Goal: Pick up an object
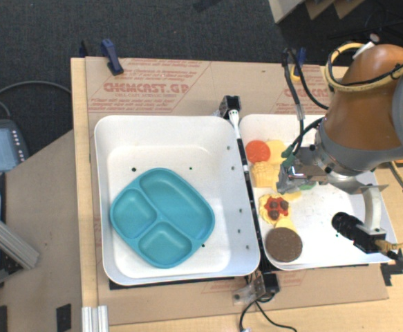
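The right bin [325, 251] holds several toy food pieces along its left side. An orange round piece [258, 151] lies at the far end, with a yellow piece [265, 174] just in front of it. Nearer the front are a small red and dark piece [276, 208] on a yellow base and a brown round disc [284, 245]. My gripper [289, 183] points down over the left half of this bin, right of the yellow piece and just above the red piece. The wrist hides whatever lies under it.
In the left bin [111, 137] lies a teal divided plate [162, 216]. A black strip [240, 151] runs along the divide between the two bins. The bins stand on a cardboard sheet [160, 88] with a blue clamp [111, 55] at its far edge.
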Robot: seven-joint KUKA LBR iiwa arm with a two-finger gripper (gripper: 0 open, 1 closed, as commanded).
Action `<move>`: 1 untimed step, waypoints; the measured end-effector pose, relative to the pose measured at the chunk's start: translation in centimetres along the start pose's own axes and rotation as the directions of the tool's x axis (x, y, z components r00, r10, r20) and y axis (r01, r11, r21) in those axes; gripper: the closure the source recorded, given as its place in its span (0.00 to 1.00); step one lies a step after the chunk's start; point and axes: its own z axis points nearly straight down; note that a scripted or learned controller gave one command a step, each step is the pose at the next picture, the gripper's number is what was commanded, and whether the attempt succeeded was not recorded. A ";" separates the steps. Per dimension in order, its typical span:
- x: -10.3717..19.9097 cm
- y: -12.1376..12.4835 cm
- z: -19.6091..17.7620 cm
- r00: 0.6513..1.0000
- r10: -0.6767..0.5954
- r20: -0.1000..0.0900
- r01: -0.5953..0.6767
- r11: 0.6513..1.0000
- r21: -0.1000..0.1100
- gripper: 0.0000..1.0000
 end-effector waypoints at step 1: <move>4.1 3.6 -8.8 1.000 0.004 0.001 -0.004 1.000 -0.006 1.00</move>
